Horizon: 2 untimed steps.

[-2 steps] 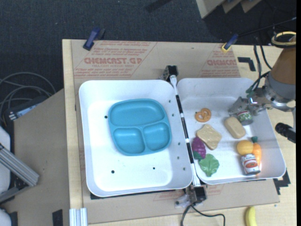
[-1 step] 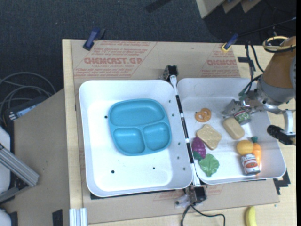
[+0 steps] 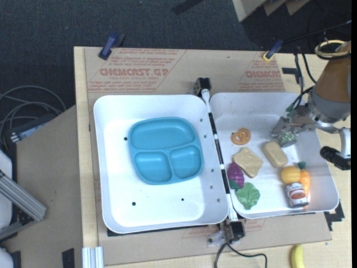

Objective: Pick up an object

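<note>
Overhead, the grey arm with its orange band reaches in from the right and lowers its two-finger gripper into the far right part of the right-hand shallow white bin; whether its fingers are spread or clenched cannot be told, since the tip is a blurred grey and green mass, and nothing can be made out between them. Below and left of the gripper lie the things that could be picked up: a small brown pretzel near the bin's middle, a pale tan oval bread roll just beside the gripper's tip, a square tan slice of toast touching a purple plastic vegetable, and a green leafy plastic piece at the near left corner. Toward the near right corner sit a yellow round fruit, an orange carrot-like piece and a small red-and-white labelled can, crowded together. The left-hand shallow white bin holds a light blue three-compartment plastic tray. Both bins rest side by side on the cardboard-covered bench, with a blue clip at its far left edge.
</note>
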Available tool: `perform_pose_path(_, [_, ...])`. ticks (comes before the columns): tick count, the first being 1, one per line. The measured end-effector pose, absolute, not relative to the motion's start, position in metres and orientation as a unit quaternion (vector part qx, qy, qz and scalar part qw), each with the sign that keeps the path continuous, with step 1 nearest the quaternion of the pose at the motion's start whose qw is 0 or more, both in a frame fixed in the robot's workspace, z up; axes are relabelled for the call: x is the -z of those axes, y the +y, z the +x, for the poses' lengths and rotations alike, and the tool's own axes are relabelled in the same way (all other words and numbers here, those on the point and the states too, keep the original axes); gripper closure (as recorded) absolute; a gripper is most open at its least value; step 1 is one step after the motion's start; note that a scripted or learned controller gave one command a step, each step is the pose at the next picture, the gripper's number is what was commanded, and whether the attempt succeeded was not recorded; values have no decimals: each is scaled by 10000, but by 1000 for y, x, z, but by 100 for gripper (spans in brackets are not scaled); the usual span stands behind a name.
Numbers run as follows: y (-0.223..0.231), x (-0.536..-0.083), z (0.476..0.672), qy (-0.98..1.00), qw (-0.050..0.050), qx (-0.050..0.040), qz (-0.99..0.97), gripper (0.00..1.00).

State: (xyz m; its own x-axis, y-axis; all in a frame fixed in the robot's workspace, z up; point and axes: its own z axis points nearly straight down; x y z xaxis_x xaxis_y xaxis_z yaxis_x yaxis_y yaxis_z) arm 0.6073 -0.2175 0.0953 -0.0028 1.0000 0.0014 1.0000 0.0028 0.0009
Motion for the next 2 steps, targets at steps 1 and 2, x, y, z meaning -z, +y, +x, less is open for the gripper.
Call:
perform_pose_path(1, [-150, -135, 545, -7076, 10, 1, -7066, 100])
perform_pose_path(2, [-61, -185, 625, -7078, 0, 10, -7064, 100])
